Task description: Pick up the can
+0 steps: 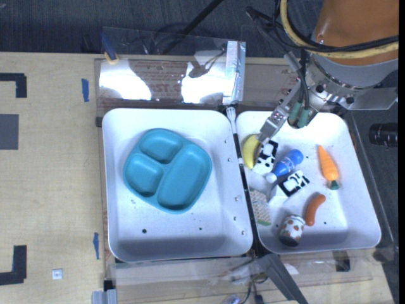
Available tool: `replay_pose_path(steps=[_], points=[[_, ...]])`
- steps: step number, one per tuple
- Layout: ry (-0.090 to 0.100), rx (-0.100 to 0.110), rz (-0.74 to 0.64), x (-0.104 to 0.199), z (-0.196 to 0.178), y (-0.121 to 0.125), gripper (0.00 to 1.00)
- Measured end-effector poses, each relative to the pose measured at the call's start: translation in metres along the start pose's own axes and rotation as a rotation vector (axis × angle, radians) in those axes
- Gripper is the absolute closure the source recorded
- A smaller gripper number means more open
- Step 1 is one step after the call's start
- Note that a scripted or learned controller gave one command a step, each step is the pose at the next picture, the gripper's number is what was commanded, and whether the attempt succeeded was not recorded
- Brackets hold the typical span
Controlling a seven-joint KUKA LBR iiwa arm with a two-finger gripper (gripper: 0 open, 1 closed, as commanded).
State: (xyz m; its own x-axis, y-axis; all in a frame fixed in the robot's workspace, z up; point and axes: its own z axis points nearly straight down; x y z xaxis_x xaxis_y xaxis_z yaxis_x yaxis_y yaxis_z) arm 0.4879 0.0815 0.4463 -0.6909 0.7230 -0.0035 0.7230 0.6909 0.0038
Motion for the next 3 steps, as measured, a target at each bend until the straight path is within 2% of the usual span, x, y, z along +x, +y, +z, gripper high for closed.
replay_pose_path(steps=[1,2,3], points=[[-0.004,-0.005,-0.001,0.000,-0.011,0.002,1.00],[-0.004,-0.005,-0.002,0.000,-0.011,0.002,0.00],[-0.008,-0.009,-0.004,-0.001,-0.022,0.003,1.00]])
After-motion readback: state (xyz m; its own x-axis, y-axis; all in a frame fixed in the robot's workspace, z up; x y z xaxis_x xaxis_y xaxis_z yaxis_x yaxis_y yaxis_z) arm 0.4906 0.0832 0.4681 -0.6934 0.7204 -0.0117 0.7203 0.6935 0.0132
